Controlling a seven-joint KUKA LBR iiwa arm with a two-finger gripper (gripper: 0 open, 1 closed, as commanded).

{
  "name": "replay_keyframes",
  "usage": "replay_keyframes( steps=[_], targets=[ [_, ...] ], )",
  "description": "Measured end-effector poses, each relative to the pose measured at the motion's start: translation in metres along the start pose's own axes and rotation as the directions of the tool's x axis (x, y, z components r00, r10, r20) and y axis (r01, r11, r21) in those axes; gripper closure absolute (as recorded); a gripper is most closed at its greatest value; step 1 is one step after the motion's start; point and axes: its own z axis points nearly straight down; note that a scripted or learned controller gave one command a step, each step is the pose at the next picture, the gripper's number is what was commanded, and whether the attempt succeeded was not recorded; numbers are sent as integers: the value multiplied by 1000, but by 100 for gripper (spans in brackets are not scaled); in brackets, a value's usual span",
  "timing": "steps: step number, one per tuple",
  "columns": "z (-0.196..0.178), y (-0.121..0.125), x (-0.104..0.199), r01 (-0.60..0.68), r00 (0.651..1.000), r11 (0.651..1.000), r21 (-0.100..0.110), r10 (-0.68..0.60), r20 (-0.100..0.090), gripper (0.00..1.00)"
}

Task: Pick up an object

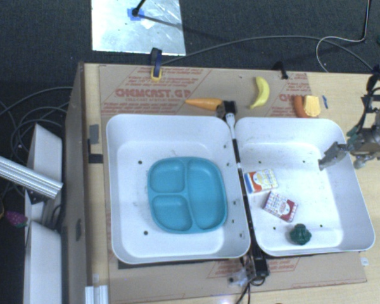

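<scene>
While cables trailed over the dark floor (38,43), two white bins (177,126) sat on cardboard (196,87). The gripper (332,156) hovered above the right bin's edge, grasping nothing, its opening indiscernible. Small cartons (261,181) lay below-left of it.

Smooth white plastic bins (177,128), matt blue plastic tray (187,193), printed cardboard sheet (171,87), shiny crinkled foil (137,16)
</scene>
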Motion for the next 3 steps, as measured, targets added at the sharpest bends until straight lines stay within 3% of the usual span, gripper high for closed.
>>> replay_keyframes(
  steps=[1, 2, 3],
  targets=[
    [103, -41, 39, -1, 1000, 1000, 2, 1, -1, 0],
    [156, -40, 56, -2, 1000, 1000, -2, 2, 0, 0],
    [109, -41, 43, -3, 1000, 1000, -1, 3, 0, 0]
  ],
)
